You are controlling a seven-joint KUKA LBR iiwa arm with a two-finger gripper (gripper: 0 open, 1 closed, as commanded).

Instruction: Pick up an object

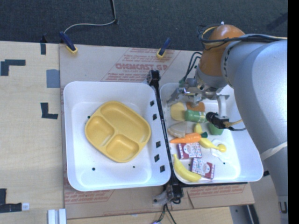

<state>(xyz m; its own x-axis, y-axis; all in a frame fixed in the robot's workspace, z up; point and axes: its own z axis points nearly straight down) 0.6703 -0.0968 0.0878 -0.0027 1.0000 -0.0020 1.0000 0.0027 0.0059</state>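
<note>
1. The left bin (74, 139) holds a yellow divided plate (117, 130), lying flat and well apart from the arm.
2. The right bin (243, 164) carries the pickable clutter: a banana (185, 171), a carrot (187, 138) and two small cartons (196, 158), packed close together.
3. The end effector (198, 93) hangs over that bin's far end, near a green bottle (196, 115) — probably lining up a grasp. Whether it is released or clenched, I cannot tell.

In my left bin (74, 125) a yellow divided tray (117, 130) lies alone, tilted. Two yellow-and-blue clamps (68, 42) grip the cardboard sheet (126, 66) at eleven and twelve o'clock. A black cable (110, 3) trails off at twelve o'clock over the dark floor (163, 8).
</note>
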